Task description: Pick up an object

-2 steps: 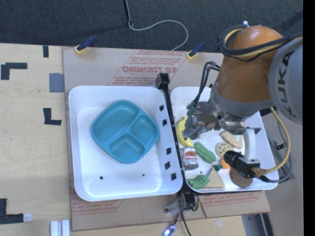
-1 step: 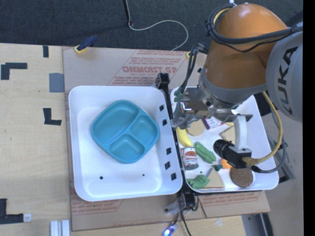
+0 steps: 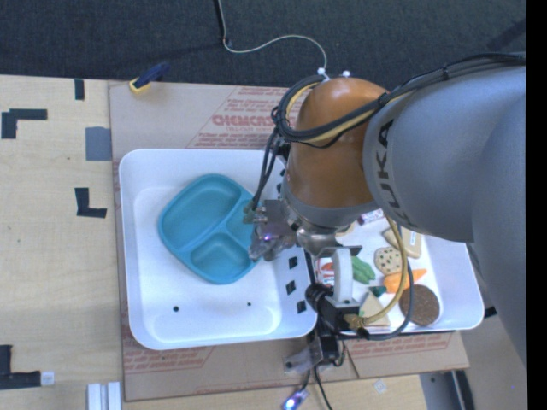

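Note:
A teal divided plate lies tilted in the left white bin. The arm's orange band and grey wrist hang over the seam between the two bins and hide most of what is below. My gripper shows as a dark metal part at the plate's right edge, close to or touching its rim. I see nothing held in it. In the right bin lie several small toy foods: a chocolate-chip cookie, a brown round disc, a green piece and an orange piece.
A red-and-white packet lies by the divider under the arm. The bins rest on a cardboard sheet on the wooden bench. A yellow-and-blue clip lies at the cardboard's far left corner.

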`<action>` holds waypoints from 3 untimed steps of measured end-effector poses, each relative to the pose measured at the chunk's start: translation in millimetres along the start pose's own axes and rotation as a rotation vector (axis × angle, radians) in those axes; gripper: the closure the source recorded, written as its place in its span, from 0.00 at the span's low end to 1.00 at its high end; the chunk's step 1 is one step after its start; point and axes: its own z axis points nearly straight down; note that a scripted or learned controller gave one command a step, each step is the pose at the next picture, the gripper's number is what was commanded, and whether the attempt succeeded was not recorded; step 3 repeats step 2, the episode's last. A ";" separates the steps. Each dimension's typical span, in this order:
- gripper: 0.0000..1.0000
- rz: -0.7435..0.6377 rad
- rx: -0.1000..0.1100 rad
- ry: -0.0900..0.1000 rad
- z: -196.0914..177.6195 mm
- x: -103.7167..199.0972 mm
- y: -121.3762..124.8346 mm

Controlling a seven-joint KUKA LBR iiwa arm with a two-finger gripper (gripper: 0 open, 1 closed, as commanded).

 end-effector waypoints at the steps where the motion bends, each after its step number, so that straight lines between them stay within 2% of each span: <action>1: 1.00 0.005 -0.006 0.000 12.3 -14.5 1.3; 2: 1.00 -0.001 -0.029 0.007 -173.0 2.7 1.3; 3: 1.00 -0.001 -0.029 0.007 -173.0 2.7 1.3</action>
